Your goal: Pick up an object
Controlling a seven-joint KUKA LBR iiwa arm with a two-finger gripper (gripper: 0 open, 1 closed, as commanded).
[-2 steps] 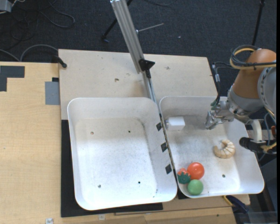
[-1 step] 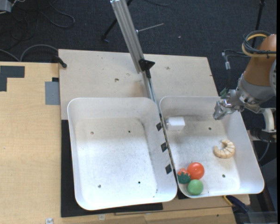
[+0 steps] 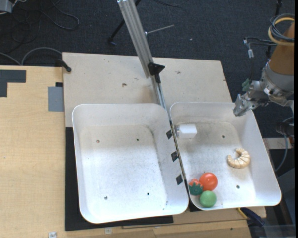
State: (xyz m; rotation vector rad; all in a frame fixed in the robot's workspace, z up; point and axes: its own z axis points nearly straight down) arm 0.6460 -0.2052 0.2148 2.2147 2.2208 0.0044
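Fingers of the gripper [image 3: 240,106], state indeterminate, hover over the right bin's [image 3: 258,133] far rim; recommend descending squarely over the croissant-shaped piece [image 3: 239,158], which lies isolated.

My bench [image 3: 109,78] carries two white bins side by side, the left bin [image 3: 84,133] and the right bin [image 3: 258,152].
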